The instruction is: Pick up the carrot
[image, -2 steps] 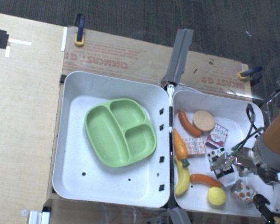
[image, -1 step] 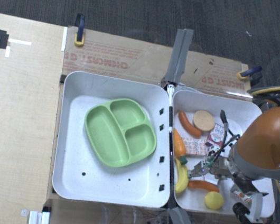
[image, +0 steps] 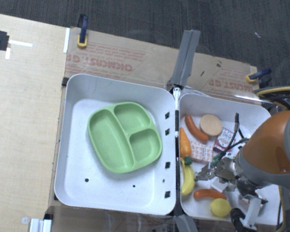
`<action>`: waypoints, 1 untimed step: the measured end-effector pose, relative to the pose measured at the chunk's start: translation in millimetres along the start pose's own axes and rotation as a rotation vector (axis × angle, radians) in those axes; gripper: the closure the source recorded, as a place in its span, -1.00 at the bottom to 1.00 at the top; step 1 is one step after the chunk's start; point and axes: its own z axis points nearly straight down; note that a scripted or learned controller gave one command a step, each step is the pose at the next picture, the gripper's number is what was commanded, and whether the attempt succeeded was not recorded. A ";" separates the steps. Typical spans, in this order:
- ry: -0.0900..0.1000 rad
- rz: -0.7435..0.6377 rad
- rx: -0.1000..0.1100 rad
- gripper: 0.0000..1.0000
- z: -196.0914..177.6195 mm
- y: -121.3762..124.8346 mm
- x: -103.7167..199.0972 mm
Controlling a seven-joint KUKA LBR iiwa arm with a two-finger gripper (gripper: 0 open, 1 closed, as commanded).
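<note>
The carrot (image: 184, 143), a short orange taper, was seen lying in the right bin (image: 257, 111) hard against that bin's left wall, at about nine o'clock within the bin. Just below it, toward six o'clock, a banana (image: 187, 180) was laid along the same wall, its upper end near the carrot's lower tip. A reddish sausage (image: 196, 128) was placed at about one o'clock from the carrot, with a round tan biscuit-like piece (image: 210, 124) beside it. A second red piece (image: 209, 194) and a lemon (image: 220, 207) were found near the bin's six o'clock edge.

The gripper (image: 206, 172) was held low over the middle of the right bin, at roughly four o'clock from the carrot and apart from it. How far the tool was spread could not be told, since the metal ends were blurred against the clutter, and nothing was seen gripped.

The left bin (image: 70, 127) was occupied by a green divided plate (image: 125, 136).

The task was judged barely begun: the arm had been brought into the correct bin, but the carrot was untouched and not yet lifted. Alignment over the carrot, closing on it, and raising it were all left to be done.
</note>
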 end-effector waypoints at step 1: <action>0.000 0.003 0.003 1.00 -8.0 0.0 -0.5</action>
